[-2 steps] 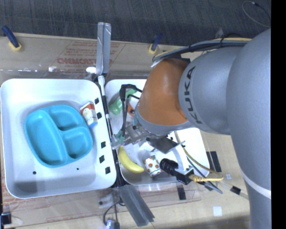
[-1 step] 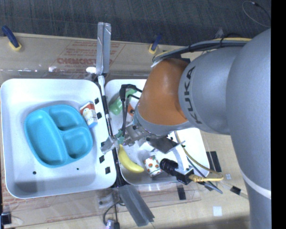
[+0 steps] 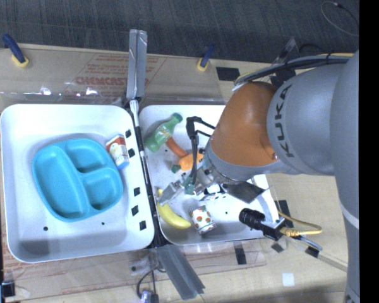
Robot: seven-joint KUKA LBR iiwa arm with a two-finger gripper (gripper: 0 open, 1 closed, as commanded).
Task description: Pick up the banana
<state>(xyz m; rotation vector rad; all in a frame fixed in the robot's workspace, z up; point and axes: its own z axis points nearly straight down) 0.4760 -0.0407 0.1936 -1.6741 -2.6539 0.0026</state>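
The pincer (image 3: 177, 190) hangs low in the right bin (image 3: 153, 115), its fingers apparently apart with nothing between them. Just below it the banana (image 3: 174, 217) lies on the bin floor beside a spotted cup (image 3: 203, 219). The grasp and lift are both not yet done.

Glossy blue plastic tray (image 3: 78, 178); smooth white bin (image 3: 25, 232).
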